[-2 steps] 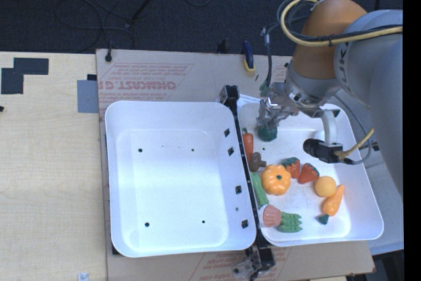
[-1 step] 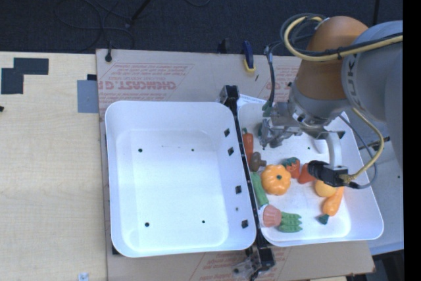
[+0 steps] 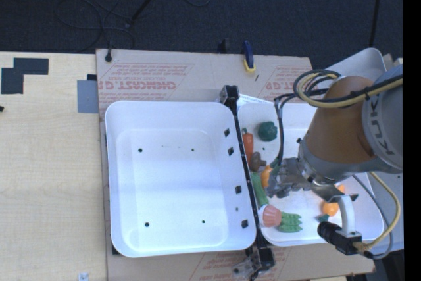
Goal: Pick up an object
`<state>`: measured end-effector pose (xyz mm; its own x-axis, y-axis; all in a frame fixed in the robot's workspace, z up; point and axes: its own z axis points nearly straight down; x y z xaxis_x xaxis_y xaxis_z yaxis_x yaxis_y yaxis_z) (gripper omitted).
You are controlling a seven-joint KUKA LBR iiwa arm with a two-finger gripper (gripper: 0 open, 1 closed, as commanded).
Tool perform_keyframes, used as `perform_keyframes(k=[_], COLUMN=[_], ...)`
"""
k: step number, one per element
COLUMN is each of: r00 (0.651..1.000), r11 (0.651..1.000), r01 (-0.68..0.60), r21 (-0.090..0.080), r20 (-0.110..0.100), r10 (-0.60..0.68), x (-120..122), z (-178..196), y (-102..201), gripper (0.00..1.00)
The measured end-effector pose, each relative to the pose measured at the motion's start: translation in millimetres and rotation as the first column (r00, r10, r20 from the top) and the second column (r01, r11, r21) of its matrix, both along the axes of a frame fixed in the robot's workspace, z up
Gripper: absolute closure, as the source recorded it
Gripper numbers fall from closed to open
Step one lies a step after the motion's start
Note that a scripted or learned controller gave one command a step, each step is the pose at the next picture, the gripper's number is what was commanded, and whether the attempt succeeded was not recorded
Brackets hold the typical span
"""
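Observation:
My gripper (image 3: 284,185) is low in the right bin (image 3: 309,239), over the left part of it, among small toy foods. Around it lie a dark green round piece (image 3: 267,131), an orange carrot (image 3: 247,140), a green long piece (image 3: 257,189), an orange piece (image 3: 266,176) and a pink and green radish-like toy (image 3: 279,218). An orange piece (image 3: 330,208) lies to the gripper's right. The wrist and its orange band (image 3: 339,125) hide much of the bin, and the fingertips are too dark and cluttered to read.
The left bin (image 3: 172,174) sits beside the right one, with a black divider clamp (image 3: 241,161) between them. Both rest on brown cardboard (image 3: 164,79) on the wooden bench. A blue clamp (image 3: 248,56) stands at the cardboard's far edge. Cables loop on the dark floor behind.

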<state>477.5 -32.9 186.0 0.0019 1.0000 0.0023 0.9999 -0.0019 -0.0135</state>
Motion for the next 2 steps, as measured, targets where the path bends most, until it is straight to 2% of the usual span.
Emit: perform_keyframes(k=[1,2], r00=[1.0,1.0], r11=[1.0,1.0], r01=[-0.003,-0.004], r21=[-0.002,0.0], r20=[0.012,0.004], r10=[0.003,0.004], x=[52.1,-4.8], z=[1.0,0.6], y=[13.1,44.4], gripper=[1.0,1.0])
